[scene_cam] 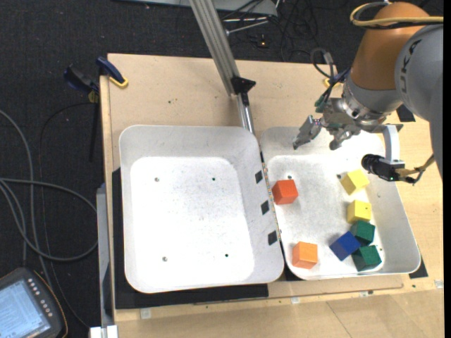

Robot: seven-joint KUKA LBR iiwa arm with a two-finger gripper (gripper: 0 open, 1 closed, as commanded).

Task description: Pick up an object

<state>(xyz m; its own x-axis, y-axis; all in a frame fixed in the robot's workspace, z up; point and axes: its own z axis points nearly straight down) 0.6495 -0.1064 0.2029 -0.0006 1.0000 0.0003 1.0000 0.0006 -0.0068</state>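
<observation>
My gripper (321, 136) hangs over the far edge of the right bin (317, 164), its two fingers spread apart with nothing between them. An orange-red cube (285, 191) lies in the bin below and to the left of the gripper. A lighter orange cube (304, 254) sits near the bin's front edge. Two yellow cubes (354, 182) (359, 210) lie toward the right side. Below them are a green cube (363, 231), a blue cube (345, 245) and another green cube (367, 258), packed close together.
The left bin (187, 206) stands beside the right one, their walls touching at the middle. A slanted metal pole (215, 34) with a black clamp rises behind the bins. Blue and yellow clamps (95, 76) sit at the bench's far left corner.
</observation>
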